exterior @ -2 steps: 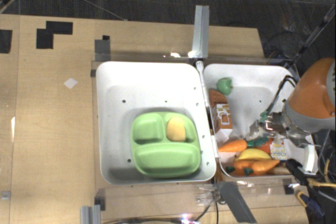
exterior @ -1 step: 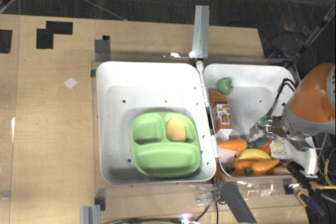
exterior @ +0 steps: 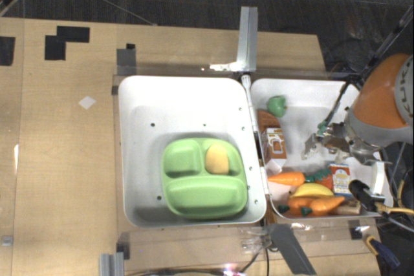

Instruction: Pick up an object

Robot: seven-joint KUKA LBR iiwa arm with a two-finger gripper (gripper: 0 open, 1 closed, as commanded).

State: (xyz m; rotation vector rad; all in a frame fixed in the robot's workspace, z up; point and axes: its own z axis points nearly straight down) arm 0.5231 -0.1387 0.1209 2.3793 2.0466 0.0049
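My gripper (exterior: 315, 141) hangs over the middle of the right bin (exterior: 304, 97), above bare white floor. It is open with nothing between its fingers. Just below it lie an orange carrot (exterior: 286, 178), a yellow banana (exterior: 312, 190) and another orange carrot (exterior: 325, 205). A small brown carton (exterior: 275, 143) lies to its left by the bin's wall, and a green round piece (exterior: 277, 105) sits at the bin's far end. A red and white box (exterior: 340, 178) rests under the wrist.
The left bin (exterior: 149, 113) holds a green divided plate (exterior: 204, 194) with a yellow rounded piece (exterior: 217, 159) in its upper right compartment. A metal post (exterior: 248, 35) stands behind the divider between the bins. The arm's orange band (exterior: 388, 97) overhangs the right bin's right edge.
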